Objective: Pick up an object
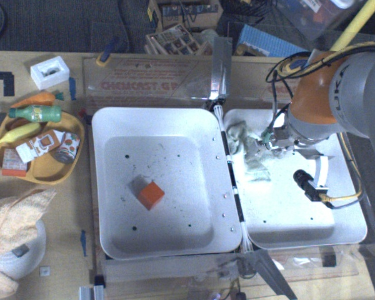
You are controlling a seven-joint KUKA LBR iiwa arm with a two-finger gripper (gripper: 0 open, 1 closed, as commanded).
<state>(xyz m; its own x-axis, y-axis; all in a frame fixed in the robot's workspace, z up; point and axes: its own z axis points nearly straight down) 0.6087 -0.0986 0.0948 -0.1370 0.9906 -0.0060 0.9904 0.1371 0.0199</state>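
Two white bins share the desk: the claw, its state impossible to tell, hangs beside crumpled pale items, the orange block lying well leftward.

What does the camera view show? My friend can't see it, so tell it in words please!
A grey robot arm with an orange band reaches from the right over the right white bin, its gripper low beside some pale crumpled things near the bin's left wall. The left white bin holds an orange block. A yellow bowl of toy food sits far left.
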